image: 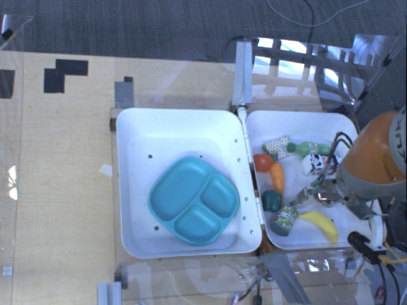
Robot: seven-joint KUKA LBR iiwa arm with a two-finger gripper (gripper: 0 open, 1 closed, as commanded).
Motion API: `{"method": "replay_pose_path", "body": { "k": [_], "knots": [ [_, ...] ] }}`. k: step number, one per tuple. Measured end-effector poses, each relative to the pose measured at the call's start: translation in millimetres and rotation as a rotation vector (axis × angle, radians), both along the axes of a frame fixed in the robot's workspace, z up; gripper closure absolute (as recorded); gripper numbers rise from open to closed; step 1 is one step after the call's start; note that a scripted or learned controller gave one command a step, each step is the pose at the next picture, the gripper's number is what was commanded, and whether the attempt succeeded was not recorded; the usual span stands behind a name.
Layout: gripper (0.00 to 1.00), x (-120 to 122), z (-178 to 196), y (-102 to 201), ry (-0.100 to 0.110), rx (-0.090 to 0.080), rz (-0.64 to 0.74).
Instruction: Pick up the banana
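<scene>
Banana (pixel 321 223) lies flat near the front edge of the right bin (pixel 289 121), free of any grasp; a small grey-green can (pixel 283 220) sits just beside its left tip, a green pepper (pixel 271 200) a little further left. End effector (pixel 316 190) hovers just above the fruit; finger state cannot tell. Judgement: descend over the banana's mid-length, closing across its narrow width, keeping clear of the can.
</scene>
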State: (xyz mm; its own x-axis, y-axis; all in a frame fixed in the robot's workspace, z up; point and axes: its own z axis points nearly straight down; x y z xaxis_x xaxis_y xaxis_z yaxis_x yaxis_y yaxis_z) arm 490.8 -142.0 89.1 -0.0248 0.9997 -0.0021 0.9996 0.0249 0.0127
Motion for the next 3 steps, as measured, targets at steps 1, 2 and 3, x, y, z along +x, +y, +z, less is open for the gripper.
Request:
{"method": "replay_pose_path", "body": {
  "k": [1, 2, 3],
  "knots": [
    [1.0, 3.0, 12.1, 1.1, -0.008, 0.0, 0.003],
    [0.0, 2.9, 12.0, 1.0, -0.007, 0.0, 0.003],
    [0.0, 1.8, 1.2, 1.7, -0.005, -0.007, 0.369]
  ]
}}
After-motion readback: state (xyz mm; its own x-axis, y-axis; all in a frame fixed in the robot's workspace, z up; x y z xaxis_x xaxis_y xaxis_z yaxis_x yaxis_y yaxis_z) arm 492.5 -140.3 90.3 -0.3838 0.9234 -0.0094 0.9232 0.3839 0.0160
